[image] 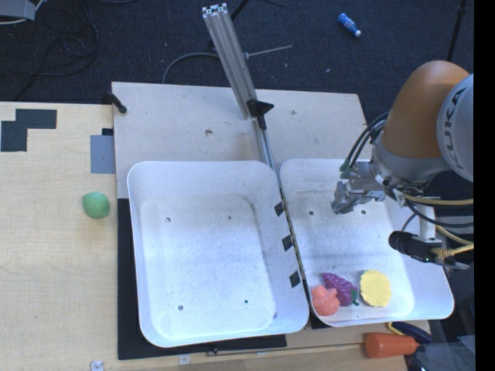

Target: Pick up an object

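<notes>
Bins (201,315): white plastic, smooth, faintly speckled. Bench top (46,269): pale wood grain, matt. Slanted rail (232,60): ribbed metal, dull sheen. Arm shell (425,107): glossy orange. Yellow disc (375,288), pink lump (325,300), purple piece (339,284): matt, plastic-looking. Green ball (96,205): matt.

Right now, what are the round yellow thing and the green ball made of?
The round yellow disc in the right white bin looks like soft foam or rubber: matte, no shine. The small green ball on the pale wooden bench looks matte too, perhaps foam or felt. Both are too small to be sure.
</notes>
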You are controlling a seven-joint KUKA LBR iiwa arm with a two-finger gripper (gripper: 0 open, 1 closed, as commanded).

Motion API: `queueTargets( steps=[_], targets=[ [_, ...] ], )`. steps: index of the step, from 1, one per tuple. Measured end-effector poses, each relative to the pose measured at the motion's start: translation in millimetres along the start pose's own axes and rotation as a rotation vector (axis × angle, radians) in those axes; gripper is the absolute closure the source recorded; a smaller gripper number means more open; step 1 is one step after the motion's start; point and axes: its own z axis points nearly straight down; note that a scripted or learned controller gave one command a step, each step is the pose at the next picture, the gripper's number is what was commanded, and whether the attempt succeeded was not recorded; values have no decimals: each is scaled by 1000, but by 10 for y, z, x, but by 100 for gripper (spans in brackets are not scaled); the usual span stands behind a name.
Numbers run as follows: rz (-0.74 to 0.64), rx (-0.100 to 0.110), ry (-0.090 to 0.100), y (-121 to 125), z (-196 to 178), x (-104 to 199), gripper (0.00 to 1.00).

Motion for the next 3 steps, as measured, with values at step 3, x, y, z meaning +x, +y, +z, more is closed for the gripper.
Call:
queueTargets(
  steps=[3],
  targets=[
    [2, 1, 0, 554, -34, 1218, 100]
  ],
)
